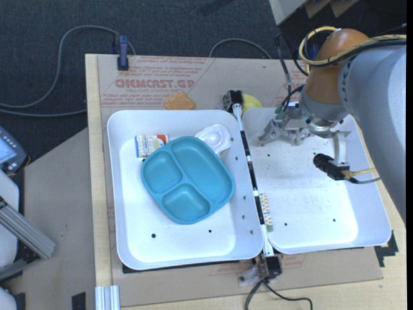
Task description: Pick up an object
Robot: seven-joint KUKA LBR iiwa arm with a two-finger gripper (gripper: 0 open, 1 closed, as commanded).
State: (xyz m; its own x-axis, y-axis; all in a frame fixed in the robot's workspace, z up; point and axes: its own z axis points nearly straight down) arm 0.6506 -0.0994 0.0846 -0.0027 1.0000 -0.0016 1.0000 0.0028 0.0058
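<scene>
My gripper (282, 134) hangs over the far left part of the right bin (322, 225), close to its back wall. Its fingers stand open with nothing between them, and the bin floor under them is bare. In the left bin (129, 237) lies a blue divided plate (187, 179). A white cup-like piece (214, 136) rests at the plate's far edge. A small white and orange carton (150, 144) lies to the plate's upper left.
An orange object (179, 101) and a yellow object (250, 102) lie on the bench behind the bins. A black clip (233, 98) sits at the top of the divider between the bins. Cables run across the floor behind the bench.
</scene>
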